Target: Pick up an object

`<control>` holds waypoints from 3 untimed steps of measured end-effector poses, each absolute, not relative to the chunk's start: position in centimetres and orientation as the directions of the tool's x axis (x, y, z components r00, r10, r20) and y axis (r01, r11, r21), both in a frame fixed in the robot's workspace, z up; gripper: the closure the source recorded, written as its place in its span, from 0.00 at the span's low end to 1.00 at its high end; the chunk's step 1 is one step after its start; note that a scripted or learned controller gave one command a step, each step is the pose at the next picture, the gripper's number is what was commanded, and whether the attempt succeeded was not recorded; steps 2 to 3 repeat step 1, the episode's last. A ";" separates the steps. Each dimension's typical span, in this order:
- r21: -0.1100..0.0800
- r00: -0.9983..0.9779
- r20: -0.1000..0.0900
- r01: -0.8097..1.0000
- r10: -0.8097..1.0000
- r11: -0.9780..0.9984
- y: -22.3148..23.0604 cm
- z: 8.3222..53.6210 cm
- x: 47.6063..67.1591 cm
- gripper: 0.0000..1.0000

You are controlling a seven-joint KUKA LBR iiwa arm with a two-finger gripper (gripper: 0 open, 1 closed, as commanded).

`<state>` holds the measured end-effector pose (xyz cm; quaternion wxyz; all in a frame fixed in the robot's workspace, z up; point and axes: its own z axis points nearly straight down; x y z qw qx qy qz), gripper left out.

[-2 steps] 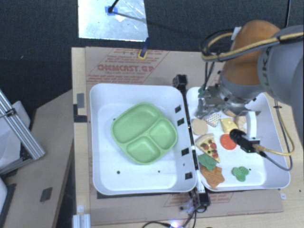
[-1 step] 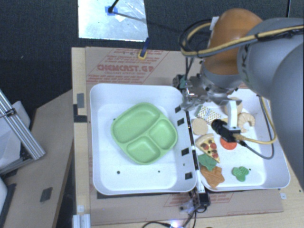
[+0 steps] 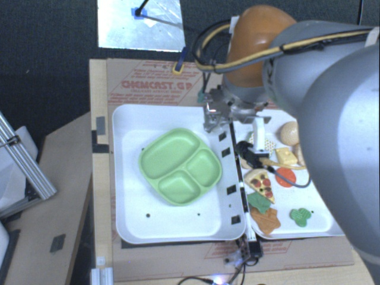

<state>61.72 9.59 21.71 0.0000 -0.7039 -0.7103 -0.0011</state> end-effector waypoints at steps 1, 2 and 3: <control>0.003 -0.007 0.001 1.000 1.000 0.007 10.3 23.5 62.0 1.00; 0.003 -0.007 0.001 1.000 1.000 0.007 10.3 23.5 62.0 1.00; 0.003 -0.007 0.001 1.000 1.000 0.007 10.3 23.5 62.0 1.00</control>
